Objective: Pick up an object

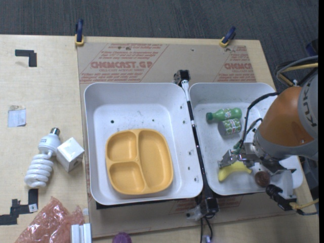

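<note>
Camera view: claw [229,159] touching banana [234,171]

A yellow plastic banana [234,171] lies flat near the right bin's front wall. A green plastic bottle [224,115] lies on its side behind it.
</note>
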Controlling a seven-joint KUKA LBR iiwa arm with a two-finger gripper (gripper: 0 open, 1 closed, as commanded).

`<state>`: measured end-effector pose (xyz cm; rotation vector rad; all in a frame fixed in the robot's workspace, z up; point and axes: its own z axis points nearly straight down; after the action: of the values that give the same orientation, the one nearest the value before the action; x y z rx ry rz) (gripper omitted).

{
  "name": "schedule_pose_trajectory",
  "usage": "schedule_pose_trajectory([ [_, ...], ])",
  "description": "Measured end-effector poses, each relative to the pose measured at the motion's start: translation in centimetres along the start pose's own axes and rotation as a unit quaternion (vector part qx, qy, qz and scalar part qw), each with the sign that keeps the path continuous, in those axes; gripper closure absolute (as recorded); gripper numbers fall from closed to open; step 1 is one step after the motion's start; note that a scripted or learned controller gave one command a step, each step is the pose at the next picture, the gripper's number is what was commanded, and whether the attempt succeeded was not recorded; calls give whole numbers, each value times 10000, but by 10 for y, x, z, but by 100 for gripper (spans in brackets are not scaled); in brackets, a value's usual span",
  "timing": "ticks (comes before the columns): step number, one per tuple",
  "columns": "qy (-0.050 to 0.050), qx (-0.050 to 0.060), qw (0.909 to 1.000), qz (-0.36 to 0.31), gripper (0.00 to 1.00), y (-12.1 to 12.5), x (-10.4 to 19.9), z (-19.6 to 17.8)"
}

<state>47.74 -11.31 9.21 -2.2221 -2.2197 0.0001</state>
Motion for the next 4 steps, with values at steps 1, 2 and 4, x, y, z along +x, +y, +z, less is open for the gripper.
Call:
schedule_pose_trajectory([
  [1,-3,-15,10000,8,100,1,-1,-10],
  [2,-9,-5,10000,-16,100,108,-6,-18],
  [4,-4,2,10000,2,0,71,8,0],
])
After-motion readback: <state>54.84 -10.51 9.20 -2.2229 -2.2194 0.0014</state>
